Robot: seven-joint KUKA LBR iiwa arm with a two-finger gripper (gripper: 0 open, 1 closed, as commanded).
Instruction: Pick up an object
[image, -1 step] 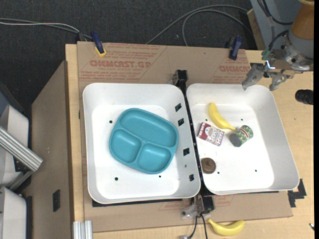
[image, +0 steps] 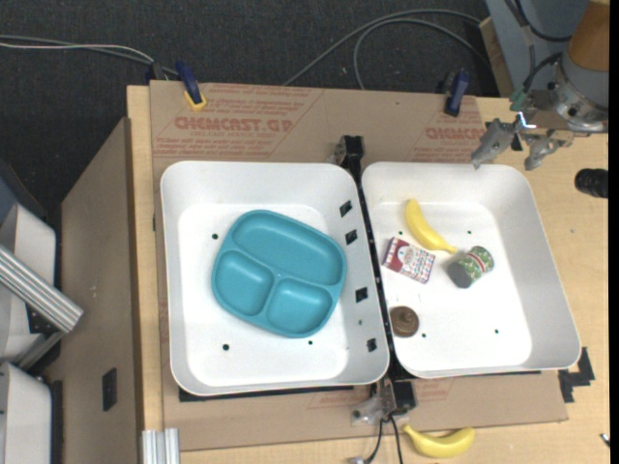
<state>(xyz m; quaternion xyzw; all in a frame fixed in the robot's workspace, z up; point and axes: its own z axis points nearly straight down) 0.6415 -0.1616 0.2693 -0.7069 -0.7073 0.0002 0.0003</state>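
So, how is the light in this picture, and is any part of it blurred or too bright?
In the camera view, the light is even and soft. The white bins look bright, yet their edges and the teal divided plate stay sharp. The banana casts a faint, short shadow. The pincer at the upper right looks slightly soft, and its metal shows a small bright glint.

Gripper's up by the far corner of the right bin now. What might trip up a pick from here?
The gripper is open over the far rim of the right white bin, so descending there may strike the rim. The yellow banana, small red-and-white packet and green-labelled can sit close together, so closing on one may nudge another.
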